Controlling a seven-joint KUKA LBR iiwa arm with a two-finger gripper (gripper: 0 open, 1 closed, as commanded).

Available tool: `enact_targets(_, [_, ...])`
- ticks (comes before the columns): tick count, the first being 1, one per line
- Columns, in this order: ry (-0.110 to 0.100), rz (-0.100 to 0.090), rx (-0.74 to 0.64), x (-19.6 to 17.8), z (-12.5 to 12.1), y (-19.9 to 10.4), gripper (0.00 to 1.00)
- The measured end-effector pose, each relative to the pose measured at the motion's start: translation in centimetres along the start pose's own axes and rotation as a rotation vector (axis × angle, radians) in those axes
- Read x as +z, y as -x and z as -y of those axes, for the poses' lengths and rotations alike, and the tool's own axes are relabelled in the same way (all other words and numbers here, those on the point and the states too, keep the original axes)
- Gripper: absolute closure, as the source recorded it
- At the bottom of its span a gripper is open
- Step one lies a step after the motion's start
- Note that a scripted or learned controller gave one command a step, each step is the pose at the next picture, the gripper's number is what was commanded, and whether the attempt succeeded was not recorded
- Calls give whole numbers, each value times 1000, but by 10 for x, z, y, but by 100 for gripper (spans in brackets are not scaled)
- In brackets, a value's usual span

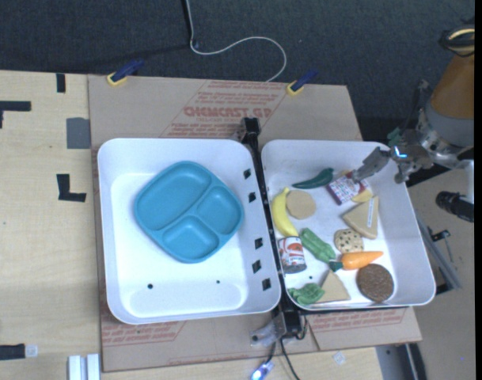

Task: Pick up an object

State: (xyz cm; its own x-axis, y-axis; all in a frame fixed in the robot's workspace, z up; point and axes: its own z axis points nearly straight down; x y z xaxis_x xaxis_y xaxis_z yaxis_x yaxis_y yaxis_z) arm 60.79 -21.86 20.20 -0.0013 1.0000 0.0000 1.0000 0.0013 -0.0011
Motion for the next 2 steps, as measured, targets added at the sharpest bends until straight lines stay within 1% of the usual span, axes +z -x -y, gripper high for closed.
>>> enact_targets(1, [0,-2,-5,-21,23,-59,0])
enact_targets(2, [19,2,-4,-189,67,-99,0])
